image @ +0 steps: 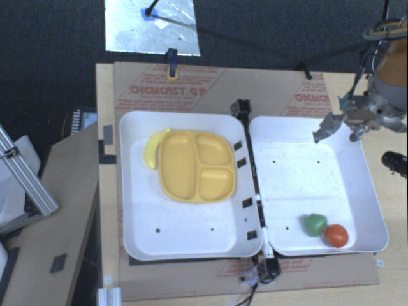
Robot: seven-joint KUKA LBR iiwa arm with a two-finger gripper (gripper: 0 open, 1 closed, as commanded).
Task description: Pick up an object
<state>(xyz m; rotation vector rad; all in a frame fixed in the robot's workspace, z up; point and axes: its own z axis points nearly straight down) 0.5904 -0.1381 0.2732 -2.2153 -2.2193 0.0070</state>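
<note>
A green object (pixel 313 224) and a red-orange ball (pixel 336 235) lie side by side in the near right corner of the right bin (pixel 299 177). In the left bin (pixel 137 196) a yellow divided plate (pixel 194 166) rests with a yellow banana (pixel 151 148) at its left edge. My gripper (pixel 339 127) hangs over the far right corner of the right bin, well away from the green and red objects. Nothing shows between its fingers.
A black divider with clips (pixel 250 171) runs between the two bins. The bins sit on a cardboard sheet (pixel 191 88). A shiny metal plate (pixel 152 18) lies at the far side, and an aluminium frame (pixel 22 171) stands at the left.
</note>
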